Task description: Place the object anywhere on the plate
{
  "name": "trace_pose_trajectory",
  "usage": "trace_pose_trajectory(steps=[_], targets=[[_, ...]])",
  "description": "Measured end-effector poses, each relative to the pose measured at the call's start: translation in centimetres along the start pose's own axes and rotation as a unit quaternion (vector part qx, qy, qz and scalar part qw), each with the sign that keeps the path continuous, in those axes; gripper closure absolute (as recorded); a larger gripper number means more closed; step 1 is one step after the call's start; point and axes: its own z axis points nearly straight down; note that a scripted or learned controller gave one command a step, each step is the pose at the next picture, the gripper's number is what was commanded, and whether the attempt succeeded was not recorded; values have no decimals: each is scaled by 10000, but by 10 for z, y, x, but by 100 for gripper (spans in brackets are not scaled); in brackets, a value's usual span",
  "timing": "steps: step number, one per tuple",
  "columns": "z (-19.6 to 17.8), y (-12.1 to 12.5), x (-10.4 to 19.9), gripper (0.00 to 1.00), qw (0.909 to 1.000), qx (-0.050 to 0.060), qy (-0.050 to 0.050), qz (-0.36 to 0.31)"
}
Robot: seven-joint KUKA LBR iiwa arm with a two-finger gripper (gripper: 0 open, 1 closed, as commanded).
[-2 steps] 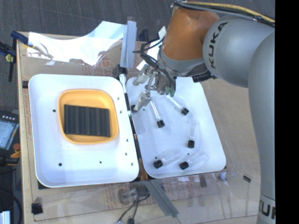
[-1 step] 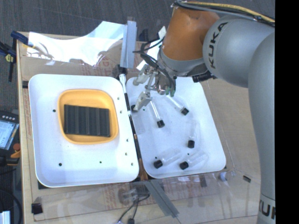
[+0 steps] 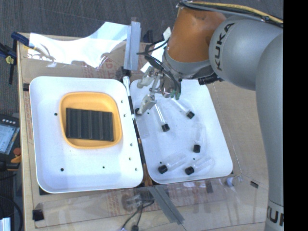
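Note:
A yellow plate (image 3: 91,100) with a dark ridged centre lies in the left white bin (image 3: 48,167). Several clear tubes with black caps lie in the right bin (image 3: 219,143): one tube (image 3: 160,117) lies just below the gripper, another (image 3: 185,109) sits to its right, and more (image 3: 175,162) rest near the front wall. My gripper (image 3: 153,91) hangs over the rear left corner of the right bin, close to the divider between the bins. A short clear piece with a dark tip (image 3: 139,109) slants down from it toward the divider; whether it is held is unclear.
The grey arm with its orange band (image 3: 192,32) covers the rear right of the right bin. A metal bar (image 3: 132,44) and crumpled clear plastic (image 3: 82,47) lie behind the bins. A small device (image 3: 7,136) sits off the left edge.

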Motion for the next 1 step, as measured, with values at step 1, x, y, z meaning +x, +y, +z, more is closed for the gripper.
trace_pose_trajectory(steps=[1], targets=[[0,0,0,0,10000,0,0,0]])
